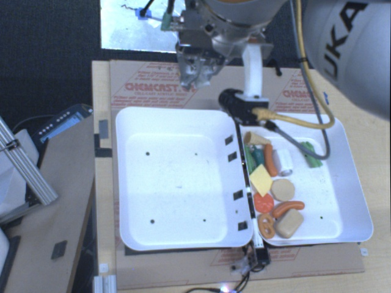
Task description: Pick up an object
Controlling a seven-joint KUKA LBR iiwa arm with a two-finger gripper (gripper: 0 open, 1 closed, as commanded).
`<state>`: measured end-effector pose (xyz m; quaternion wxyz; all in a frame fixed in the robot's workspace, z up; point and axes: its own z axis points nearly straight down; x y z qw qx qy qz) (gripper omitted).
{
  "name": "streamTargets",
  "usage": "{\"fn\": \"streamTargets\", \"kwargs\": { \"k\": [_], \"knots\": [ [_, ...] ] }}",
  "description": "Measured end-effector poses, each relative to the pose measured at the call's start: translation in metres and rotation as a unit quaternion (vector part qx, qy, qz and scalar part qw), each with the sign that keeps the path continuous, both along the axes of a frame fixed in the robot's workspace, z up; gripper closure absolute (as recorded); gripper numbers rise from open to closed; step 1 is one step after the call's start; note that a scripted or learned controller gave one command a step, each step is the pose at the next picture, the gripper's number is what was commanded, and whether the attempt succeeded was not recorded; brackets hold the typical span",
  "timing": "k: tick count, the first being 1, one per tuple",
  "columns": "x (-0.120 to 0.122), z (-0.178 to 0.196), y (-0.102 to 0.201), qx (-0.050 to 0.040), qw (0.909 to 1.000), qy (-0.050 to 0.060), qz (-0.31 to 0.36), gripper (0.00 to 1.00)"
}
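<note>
The grey arm (pixel 342 35) is looming largest at the top right, closest to the lens, with its orange band just showing at the upper edge. Below it the gripper (pixel 194 78) is hanging over the bench beyond the far rim of the left bin (pixel 140 224), well above the surface; whether it is released or clenched I cannot tell, since the tip is small and blurred, and nothing is showing in its grasp.

Taking the divider (pixel 241 182) between the two bins as the landmark: every candidate object is lying just right of it, in the right bin (pixel 348 206). A carrot (pixel 270 159) and a white cylinder (pixel 284 161) are sitting near its far end, with a green piece (pixel 313 153) further right. A yellow wedge (pixel 261 179) is almost touching the divider midway, a tan round (pixel 283 190) beside it. Toward the near end a red slice (pixel 264 202), a sausage (pixel 288 209), a pretzel (pixel 266 226) and a beige block (pixel 289 223) are crowding together.

The pick appears not yet begun. The likely trouble, as I judge it: the pieces are packed tightly against the divider, so a descending finger could strike the wall or land on two items at once, nudging them apart rather than trapping one. The yellow cable (pixel 299 122) draping over the bin's far rim could also snag.
</note>
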<state>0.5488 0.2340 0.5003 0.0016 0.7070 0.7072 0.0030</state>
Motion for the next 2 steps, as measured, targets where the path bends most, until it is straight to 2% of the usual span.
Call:
{"fn": "streamTargets", "kwargs": {
  "k": [1,2],
  "knots": [
    [-0.066,-0.187,0.0,-0.0044,0.9999,0.012,0.001,1.0],
    [-0.062,0.005,-0.029,0.0033,1.0,-0.006,0.001,1.0]
  ]
}}
